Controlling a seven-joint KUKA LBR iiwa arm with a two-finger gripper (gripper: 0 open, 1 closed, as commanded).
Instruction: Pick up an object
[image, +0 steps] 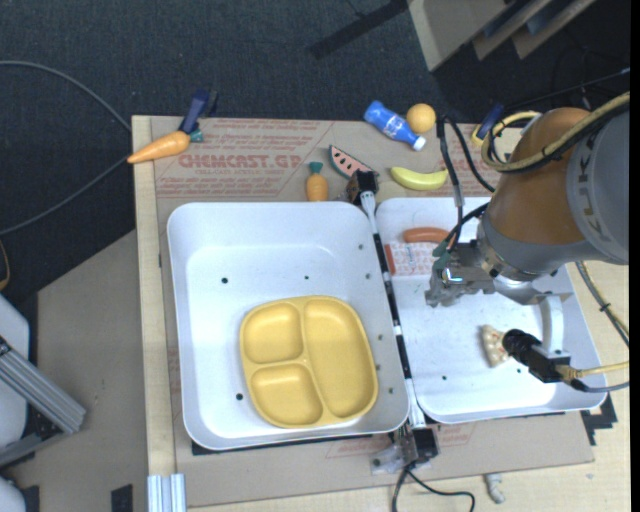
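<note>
Red-orange and rounded at both ends, the toy sausage (424, 235) is what I judge to be my nearest target. It lies in the right bin (470, 400), close under that bin's far wall, with its long axis running across the view, roughly along that wall. My fingers (447, 290) hang over the same bin, near its left wall. The sausage sits just beyond them, towards the far side and a touch to the view's left. Whether my fingers are spread or pressed together I cannot tell, since the wrist hides too much of them, and I see nothing held between them.

A second candidate, a small beige lump (491, 342), lies on the bin floor the other way from me, towards the near edge and the view's right. The yellow divided plate (308, 360) sits in the left bin (200, 250), well apart from me. A banana (418, 178) rests on the surface outside both bins.

To take the sausage I should, I think, close across its short width, so the grip line needs to run from near side to far side. The far wall leaves little room behind it.
</note>
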